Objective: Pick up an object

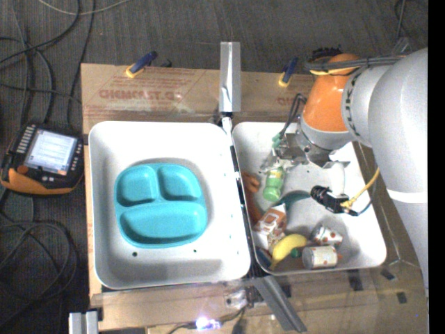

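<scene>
Two white bins side by side on the bench (104, 96). In the left bin (104, 145), a blue plate (162, 205) with three parts, lying flat near the middle. In the right bin (368, 242), a heap of small things: a green bottle (274, 184) toward 10 o'clock, a yellow banana (287, 245) toward 7 o'clock, two little cans (321, 248) near 6 o'clock just beside the banana, and an orange snack pack (272, 220) between bottle and banana. Grey arm (389, 117) with its orange band reached in from 3 o'clock. The hand (284, 149) sat low at 11 o'clock of the right bin, right above the green bottle, maybe touching its top. Could not tell whether spread or pressed together, too dark and small. At 9 o'clock of the bench, an orange and black screen box (43, 156) on the floor, with black cords around.
</scene>
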Tool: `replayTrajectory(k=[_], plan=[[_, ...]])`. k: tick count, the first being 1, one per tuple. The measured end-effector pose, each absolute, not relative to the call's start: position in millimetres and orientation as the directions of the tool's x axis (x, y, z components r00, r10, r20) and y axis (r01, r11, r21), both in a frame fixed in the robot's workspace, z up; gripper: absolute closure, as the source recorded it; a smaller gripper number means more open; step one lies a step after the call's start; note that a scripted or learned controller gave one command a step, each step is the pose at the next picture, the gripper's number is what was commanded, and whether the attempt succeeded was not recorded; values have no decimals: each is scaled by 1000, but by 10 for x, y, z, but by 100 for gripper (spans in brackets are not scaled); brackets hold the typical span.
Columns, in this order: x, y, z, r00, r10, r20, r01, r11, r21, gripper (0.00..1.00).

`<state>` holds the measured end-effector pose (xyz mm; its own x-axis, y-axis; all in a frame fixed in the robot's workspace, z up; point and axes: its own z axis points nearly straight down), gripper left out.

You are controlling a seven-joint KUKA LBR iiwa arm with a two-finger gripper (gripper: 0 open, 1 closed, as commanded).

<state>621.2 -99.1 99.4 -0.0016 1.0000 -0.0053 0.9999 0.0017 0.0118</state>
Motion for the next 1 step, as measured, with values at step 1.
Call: replayTrajectory(k=[1], plan=[[6389,-650,2034,1,1000,-1,1000,-1,-1,100]])
